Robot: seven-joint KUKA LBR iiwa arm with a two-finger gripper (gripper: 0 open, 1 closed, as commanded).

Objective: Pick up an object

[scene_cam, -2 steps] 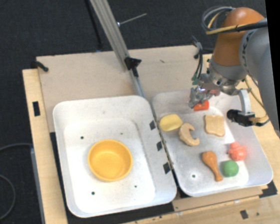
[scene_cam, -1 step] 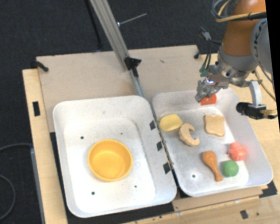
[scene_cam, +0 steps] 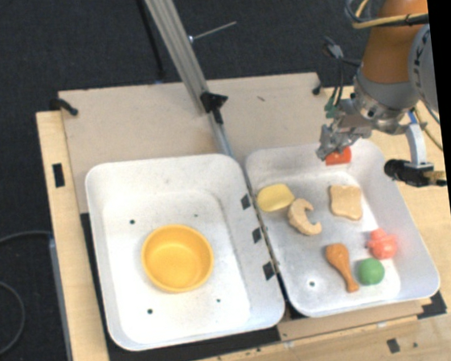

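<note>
Small red-orange block [scene_cam: 338,155] lay at right bin's [scene_cam: 414,275] far edge, directly under gripper [scene_cam: 333,144]; finger state could not be told.

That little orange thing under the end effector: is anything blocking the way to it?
Nothing visible. The end effector sits right over the orange piece at the right bin's far edge; the other toys lie nearer the camera.

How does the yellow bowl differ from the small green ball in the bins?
The yellow bowl is much larger than the green ball. The bowl is an open, hollow dish; the ball is a closed round shape. The bowl sits in the left bin; the ball lies in the right bin. Both look round from above.
</note>
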